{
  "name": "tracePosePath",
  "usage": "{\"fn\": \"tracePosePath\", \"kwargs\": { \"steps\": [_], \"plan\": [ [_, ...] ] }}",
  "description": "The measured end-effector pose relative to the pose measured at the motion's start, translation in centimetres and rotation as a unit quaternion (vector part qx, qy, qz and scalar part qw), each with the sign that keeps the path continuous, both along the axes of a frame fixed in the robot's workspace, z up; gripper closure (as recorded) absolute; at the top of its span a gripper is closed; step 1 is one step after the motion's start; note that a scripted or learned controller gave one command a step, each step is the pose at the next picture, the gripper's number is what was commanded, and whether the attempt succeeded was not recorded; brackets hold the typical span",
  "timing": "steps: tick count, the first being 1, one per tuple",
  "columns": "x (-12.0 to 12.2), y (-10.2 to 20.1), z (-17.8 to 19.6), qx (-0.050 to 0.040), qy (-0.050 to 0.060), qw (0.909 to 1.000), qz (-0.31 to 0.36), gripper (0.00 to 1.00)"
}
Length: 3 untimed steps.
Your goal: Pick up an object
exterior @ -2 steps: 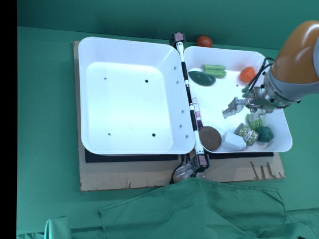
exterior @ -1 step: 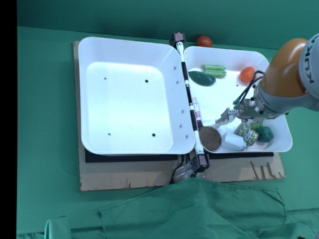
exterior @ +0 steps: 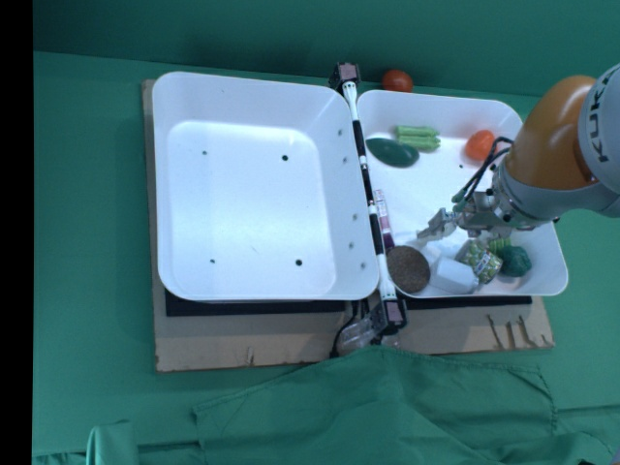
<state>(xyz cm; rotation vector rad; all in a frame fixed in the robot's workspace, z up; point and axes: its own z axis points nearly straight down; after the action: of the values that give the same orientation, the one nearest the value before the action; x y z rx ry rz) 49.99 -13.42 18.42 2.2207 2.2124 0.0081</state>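
Green cloth is lying crumpled at the bottom, nearest the camera, over the front of the counter. Behind it a brown cardboard sheet is carrying two white bins side by side. Left bin is showing a bare floor w/ a few small dark dots. Right bin is holding the objs: a round brown disc at the front corner by the divider, a white block just beside it, a green-white patterned packet, a dark green lump by the front right wall, a dark green oval near the divider, a light green ridged piece just behind it, and an orange ball further right. A red ball is sitting outside, behind the right bin.

Arm is reaching in from the right; part of a "KUKA" logo is reading on the grey casing at the picture edge. The hand is hanging low over the front part of the right bin, near the brown disc and white block, fingers pointing toward the divider. Cannot tell if it is released or clenched, and nothing is visible betw. its tips.
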Motion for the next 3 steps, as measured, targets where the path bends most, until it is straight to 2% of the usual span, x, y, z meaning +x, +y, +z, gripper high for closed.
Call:
{"fn": "tracePosePath", "kwargs": {
  "steps": [1, 2, 3],
  "plan": [
    [0.3, -0.2, 1.4, -0.0031, -0.007, 1.0000, -0.002, 1.00],
    [0.9, -1.3, 7.0, -0.0014, 0.000, 1.0000, 0.000, 1.00],
    [0.7, -2.1, 13.3, -0.0016, -0.001, 1.0000, 0.000, 1.00]
  ]
}}
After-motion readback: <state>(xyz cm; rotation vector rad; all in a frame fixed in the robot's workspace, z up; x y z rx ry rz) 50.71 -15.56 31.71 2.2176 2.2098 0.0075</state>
